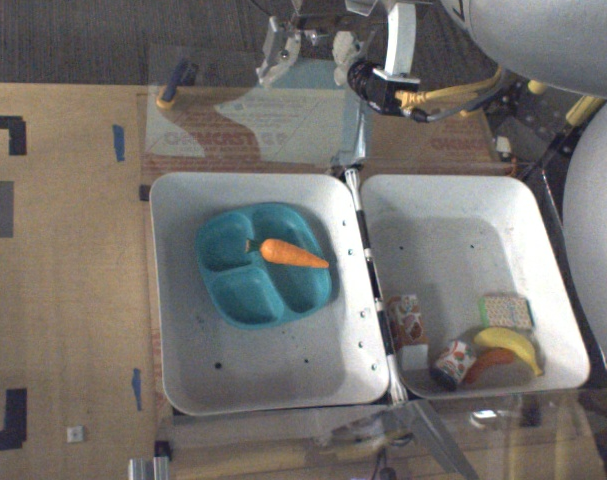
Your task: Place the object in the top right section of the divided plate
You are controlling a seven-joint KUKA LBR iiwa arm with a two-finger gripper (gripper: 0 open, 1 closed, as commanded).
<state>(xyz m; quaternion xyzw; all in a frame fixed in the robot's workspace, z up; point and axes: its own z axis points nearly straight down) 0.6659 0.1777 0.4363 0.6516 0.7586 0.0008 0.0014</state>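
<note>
An orange carrot (294, 255) lies on the teal divided plate (245, 303) in the left bin (183, 348). Its thick end rests on the plate's centre ridge and its tip points right, across the top right section. My gripper (309, 52) hangs high above the back edge of the bins, well away from the plate. Its two pale fingers (276, 56) stand apart, open, with nothing between them.
The right bin (453, 218) holds a small carton (407, 319), a can (450, 362), a banana (509, 346) over a red item (487, 365), and a patterned packet (506, 311) near its front right corner. A clear sheet (253, 118) lies behind the bins.
</note>
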